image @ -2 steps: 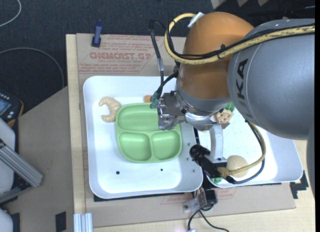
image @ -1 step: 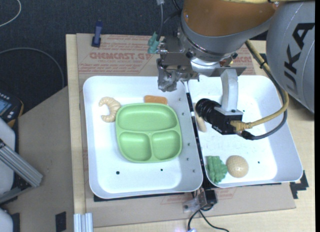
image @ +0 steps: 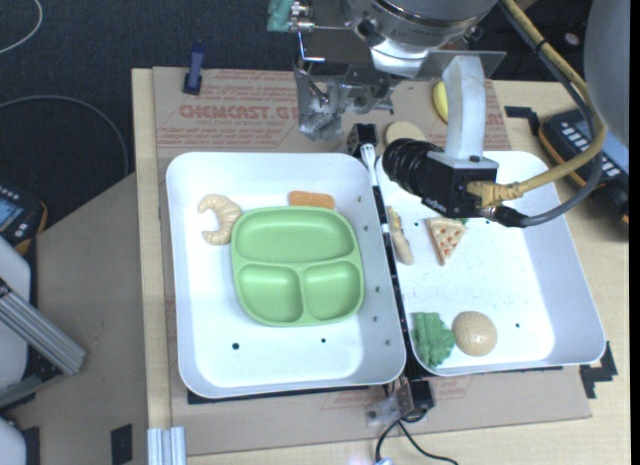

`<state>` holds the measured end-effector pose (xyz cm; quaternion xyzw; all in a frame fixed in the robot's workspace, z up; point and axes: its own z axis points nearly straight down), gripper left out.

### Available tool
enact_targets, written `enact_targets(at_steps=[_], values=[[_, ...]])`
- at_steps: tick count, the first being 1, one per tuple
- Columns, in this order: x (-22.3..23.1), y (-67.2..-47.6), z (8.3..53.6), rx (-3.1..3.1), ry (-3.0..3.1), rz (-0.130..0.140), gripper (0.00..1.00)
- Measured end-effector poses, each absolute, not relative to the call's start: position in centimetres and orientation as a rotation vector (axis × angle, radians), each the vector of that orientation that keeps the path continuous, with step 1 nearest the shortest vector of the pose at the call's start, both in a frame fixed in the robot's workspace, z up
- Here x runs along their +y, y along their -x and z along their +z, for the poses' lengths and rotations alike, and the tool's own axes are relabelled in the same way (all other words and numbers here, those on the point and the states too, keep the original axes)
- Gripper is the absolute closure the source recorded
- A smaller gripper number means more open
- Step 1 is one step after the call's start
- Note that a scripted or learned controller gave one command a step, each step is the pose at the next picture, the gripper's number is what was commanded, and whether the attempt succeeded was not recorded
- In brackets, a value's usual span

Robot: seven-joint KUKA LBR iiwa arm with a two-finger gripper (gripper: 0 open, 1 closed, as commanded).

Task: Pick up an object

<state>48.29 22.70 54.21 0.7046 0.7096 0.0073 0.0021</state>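
Camera view: hand (image: 322, 118) hangs above far rim of the green-plate bin (image: 262, 159).

Smooth white plastic, faintly glossy, for the left bin (image: 195, 283) and the right bin (image: 540, 293). Moulded plastic with a satin, even finish for the green divided tray (image: 296, 263). Ribbed tan plastic, matt, for the croissant (image: 218, 217). Smooth and plastic-looking for the orange piece (image: 311, 199). Matt, speckled face on the pizza slice (image: 446, 238). Crinkled, dull surface on the leafy green piece (image: 433, 337). Beige, finely textured, no shine on the round bun (image: 474, 332). Under both bins, brown cardboard sheet (image: 240, 113), matt paper face with red print. Bare bright metal on the gripper (image: 322, 118). Dark, rough, carpet-like floor (image: 80, 43).
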Motion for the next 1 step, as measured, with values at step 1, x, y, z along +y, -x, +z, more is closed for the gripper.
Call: enact_targets(at_steps=[1], values=[[20.59,-47.77,39.92,2.221,-2.229,-0.023,1.0]])
